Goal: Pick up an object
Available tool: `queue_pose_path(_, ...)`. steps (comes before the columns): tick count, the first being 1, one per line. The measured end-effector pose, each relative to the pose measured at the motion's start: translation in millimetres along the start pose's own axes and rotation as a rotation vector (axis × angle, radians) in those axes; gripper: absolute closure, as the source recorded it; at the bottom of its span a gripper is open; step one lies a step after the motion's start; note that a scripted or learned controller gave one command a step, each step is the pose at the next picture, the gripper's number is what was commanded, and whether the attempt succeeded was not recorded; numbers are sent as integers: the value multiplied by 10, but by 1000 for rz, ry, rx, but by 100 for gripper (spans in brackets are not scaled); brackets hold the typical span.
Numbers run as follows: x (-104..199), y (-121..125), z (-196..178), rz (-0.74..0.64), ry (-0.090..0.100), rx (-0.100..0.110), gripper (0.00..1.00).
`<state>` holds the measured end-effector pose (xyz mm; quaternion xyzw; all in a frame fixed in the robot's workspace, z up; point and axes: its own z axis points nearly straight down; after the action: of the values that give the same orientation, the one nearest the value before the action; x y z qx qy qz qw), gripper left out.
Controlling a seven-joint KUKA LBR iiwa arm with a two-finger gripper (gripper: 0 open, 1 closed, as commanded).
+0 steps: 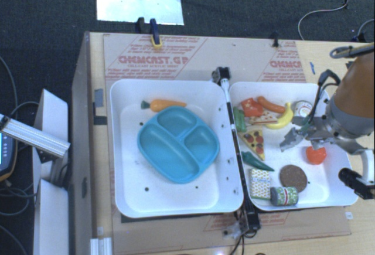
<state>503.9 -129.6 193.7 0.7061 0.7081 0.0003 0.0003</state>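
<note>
Over the right bin point(345, 198), gripper point(300, 138) hanging low, fingers spread apart, clamped on nothing; just beside it, toward the arm, an orange-red toy point(316, 155) lying on the bin floor, apart from the brown disc point(293, 177); probably light, hard plastic, rounded and slick, likely to squirt sideways; best taken across its widest middle, squarely from above; pizza slice point(253, 142) flat, harder to pinch.

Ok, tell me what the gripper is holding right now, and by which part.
Nothing is held. The gripper hangs over the right bin, between the pizza slice and the tomato.
</note>
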Motion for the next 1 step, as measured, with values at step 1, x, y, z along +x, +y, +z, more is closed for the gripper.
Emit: queue_pose_path(1, -237, -172, 1092, 2, -1, -1, 0)
